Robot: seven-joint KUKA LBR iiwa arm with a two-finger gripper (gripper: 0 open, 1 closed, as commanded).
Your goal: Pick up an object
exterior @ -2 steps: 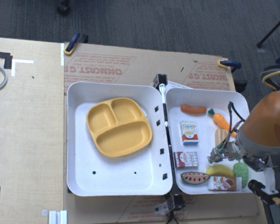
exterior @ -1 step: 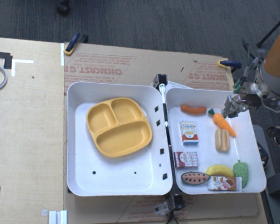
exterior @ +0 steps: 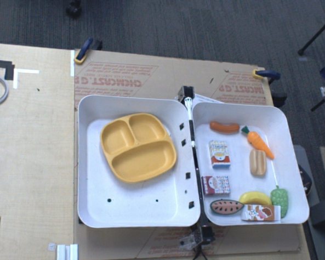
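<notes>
The toy foods are being kept together in the right bin [exterior: 293,162], on the right of the yellow plate [exterior: 138,147]. Any one of them could be picked. The carton [exterior: 219,155] is being kept closest to the plate, with the small red box [exterior: 216,185] just below it. The sausage [exterior: 226,127], the carrot [exterior: 259,143] and the bun [exterior: 257,163] are being kept farther from the plate, each with some room around it, so they are probably being left easy to grab. The watermelon slice [exterior: 226,206], the banana [exterior: 255,198], the green fruit [exterior: 279,201] and the flat box [exterior: 261,213] are being squeezed close together in the corner farthest from the plate. They may be harder to lift one at a time.

The plate is being kept alone in the left bin [exterior: 80,165]. Both bins are being rested on cardboard [exterior: 122,77], which is being pinned down by clips [exterior: 84,50] so nothing slides. It cannot be told how far the claw is being opened, or whether anything is being held.
</notes>
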